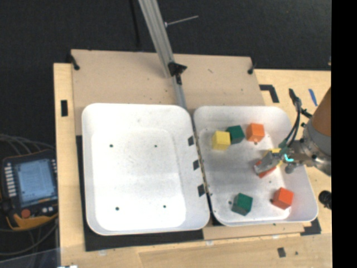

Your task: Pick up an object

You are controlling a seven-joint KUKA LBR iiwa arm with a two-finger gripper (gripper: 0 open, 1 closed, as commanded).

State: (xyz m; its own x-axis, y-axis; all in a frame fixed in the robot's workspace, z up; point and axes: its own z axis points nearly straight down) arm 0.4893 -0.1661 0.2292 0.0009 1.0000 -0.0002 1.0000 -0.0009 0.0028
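Gripper (pixel 268 164) low in right bin (pixel 223 124), fingers' state unclear, red object (pixel 266 172) just beneath

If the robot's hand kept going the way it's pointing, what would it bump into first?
The hand points left across the right bin. Its path looks free of blocks until the bin's left wall, probably; the yellow block sits above that line. Depth is unclear.

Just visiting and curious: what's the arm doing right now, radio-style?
Gripper low in right bin, over a red piece; grasp unconfirmed. Yellow block, two green blocks, two orange blocks lie apart, not blocking.
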